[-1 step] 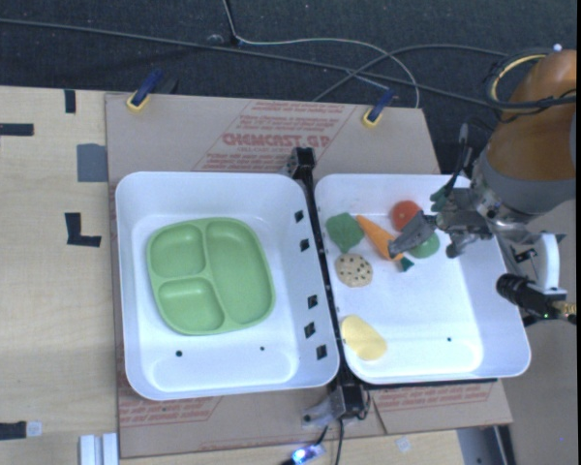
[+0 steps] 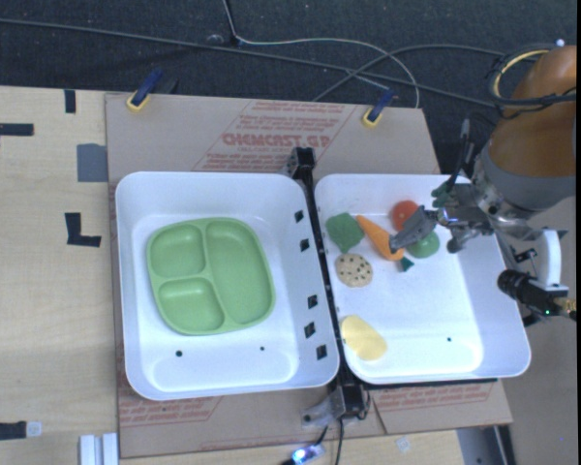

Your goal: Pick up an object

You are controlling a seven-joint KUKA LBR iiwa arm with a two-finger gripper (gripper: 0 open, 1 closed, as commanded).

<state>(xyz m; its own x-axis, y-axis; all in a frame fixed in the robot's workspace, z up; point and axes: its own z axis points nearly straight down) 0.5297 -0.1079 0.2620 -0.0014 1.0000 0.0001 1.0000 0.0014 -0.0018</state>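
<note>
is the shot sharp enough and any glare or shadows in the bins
Camera view: a bit soft overall, so the cookie is low on detail; even lighting, no harsh glare on the white bins; faint shadows under the green tray and beside the carrot; the arm looks slightly blurred.

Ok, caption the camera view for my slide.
Gripper low in the right bin over a carrot among toy foods; green tray in the left bin.

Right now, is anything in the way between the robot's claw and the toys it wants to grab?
No. The gripper is already down among the toys in the right bin, right by the carrot and the green toy.
</note>
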